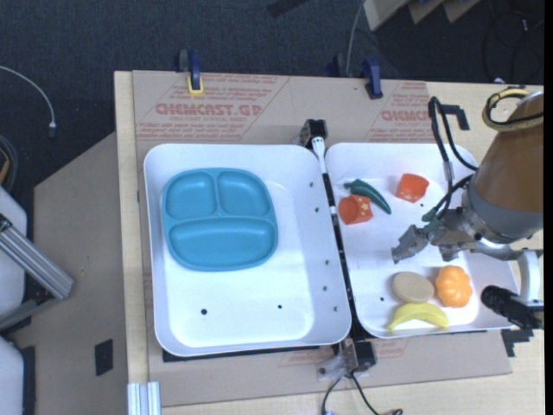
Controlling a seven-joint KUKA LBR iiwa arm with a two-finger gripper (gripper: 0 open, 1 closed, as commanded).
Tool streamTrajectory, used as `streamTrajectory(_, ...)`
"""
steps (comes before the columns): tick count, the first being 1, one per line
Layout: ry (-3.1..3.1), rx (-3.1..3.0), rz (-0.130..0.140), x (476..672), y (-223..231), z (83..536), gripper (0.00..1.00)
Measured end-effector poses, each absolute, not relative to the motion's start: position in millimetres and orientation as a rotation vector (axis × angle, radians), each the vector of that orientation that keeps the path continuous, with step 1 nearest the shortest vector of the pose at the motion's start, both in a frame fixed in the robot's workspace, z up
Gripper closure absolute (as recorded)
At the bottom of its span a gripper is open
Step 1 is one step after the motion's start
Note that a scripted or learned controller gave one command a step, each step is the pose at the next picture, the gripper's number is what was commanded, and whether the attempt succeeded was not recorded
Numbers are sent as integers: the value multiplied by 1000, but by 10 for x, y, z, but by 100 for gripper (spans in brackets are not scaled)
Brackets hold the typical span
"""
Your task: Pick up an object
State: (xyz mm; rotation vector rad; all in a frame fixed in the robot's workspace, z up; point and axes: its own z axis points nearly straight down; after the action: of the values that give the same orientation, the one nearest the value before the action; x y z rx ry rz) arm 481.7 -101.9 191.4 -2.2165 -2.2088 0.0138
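Observation:
The right bin [371,314] holds several toy foods. A red tomato [355,209] lies beside a green chili [370,194] near its left wall, and a red-orange pepper piece [413,187] sits farther back. Along the front lie a tan potato [412,286], an orange [453,285] and a yellow banana [418,317]. My gripper [428,251] hangs over the middle of this bin, just behind the potato and the orange. Its grey fingers [406,249] are spread open and hold nothing.
A blue divided plate [221,219] lies in the back half of the left bin [251,318]. The arm's orange-banded body [514,175] covers the right bin's right side. Black cables [442,145] run above the back of that bin.

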Motion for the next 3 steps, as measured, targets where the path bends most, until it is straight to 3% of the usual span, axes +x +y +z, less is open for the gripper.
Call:
streamTrajectory(1, -2221, -2221, 0, 4850, -1017, 1977, 0)
streamTrajectory(3, -2217, -2222, 1, 4831, -1035, 824, 0)
